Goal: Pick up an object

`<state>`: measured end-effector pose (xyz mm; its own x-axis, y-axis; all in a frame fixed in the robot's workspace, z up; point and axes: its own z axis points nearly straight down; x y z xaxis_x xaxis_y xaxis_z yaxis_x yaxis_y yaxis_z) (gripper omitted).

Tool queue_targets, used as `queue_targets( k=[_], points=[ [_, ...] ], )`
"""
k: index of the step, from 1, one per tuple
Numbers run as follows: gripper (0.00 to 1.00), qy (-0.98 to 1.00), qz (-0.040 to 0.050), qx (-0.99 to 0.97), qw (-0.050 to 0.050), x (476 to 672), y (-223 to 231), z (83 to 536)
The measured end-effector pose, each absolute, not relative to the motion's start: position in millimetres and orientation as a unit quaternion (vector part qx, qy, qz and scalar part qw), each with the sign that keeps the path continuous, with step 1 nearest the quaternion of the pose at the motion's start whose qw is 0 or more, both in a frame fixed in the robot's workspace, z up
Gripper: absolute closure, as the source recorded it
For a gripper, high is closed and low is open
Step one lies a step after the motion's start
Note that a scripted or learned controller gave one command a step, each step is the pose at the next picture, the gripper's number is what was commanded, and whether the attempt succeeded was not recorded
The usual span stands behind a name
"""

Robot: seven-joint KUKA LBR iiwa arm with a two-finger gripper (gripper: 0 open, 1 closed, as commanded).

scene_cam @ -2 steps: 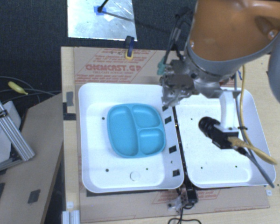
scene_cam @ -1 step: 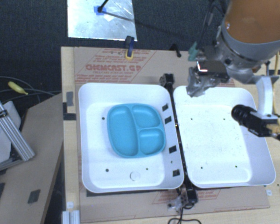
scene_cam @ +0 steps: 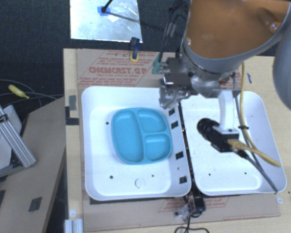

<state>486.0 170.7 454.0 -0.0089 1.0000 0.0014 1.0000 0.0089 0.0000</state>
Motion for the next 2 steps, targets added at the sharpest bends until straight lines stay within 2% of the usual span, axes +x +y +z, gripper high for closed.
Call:
queue_targets(
  k=[1,2],
  points=[
    [1.0,-0.706,-0.0002,-0.708,0.0,486.7,132.4,444.8],
    [1.0,-0.709,-0.0024,-0.705,-0.001,487.2,134.5,456.7]
  ],
)
